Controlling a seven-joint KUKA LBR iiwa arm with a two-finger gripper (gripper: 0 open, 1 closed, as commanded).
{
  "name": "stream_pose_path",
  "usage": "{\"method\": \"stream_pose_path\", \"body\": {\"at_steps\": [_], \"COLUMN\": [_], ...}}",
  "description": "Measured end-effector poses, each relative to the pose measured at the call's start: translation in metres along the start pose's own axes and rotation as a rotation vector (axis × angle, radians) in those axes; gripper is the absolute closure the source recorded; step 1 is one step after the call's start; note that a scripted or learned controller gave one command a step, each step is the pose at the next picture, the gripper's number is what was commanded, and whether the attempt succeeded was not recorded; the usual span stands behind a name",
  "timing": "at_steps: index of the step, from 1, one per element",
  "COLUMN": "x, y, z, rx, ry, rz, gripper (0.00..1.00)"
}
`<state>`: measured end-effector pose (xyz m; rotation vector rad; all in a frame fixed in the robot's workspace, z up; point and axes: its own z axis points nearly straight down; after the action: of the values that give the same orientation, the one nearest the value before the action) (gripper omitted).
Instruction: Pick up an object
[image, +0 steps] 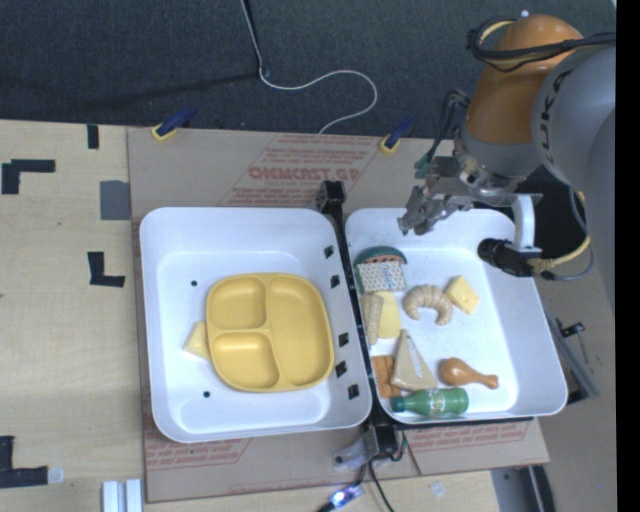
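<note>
My gripper (418, 221) hangs over the back left part of the right bin (530, 330), fingers pointing down with nothing visible between them. Below it lie a croissant (429, 301), a yellow cheese cube (462, 295), a sandwich wedge (409, 364), a chicken drumstick (466, 375), a green bottle (432, 403) on its side and a patterned packet (381, 273) by the bin's left wall. The gripper is above and behind all of these, touching none.
The left bin (170, 300) holds a yellow divided plate (270, 332) with a yellow wedge (196, 341) tucked under its left edge. Black clips join the bins along the middle seam. A white cable (320, 80) lies on the dark mat behind.
</note>
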<state>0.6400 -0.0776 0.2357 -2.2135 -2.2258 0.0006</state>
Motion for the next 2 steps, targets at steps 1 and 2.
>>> {"method": "stream_pose_path", "body": {"at_steps": [1, 2], "x": [0.054, 0.105], "y": [-0.027, -0.04], "z": [0.004, 0.018], "rx": [0.002, 0.002], "ry": [0.0, 0.0], "rz": [-0.001, -0.001], "gripper": [1.0, 1.0]}}
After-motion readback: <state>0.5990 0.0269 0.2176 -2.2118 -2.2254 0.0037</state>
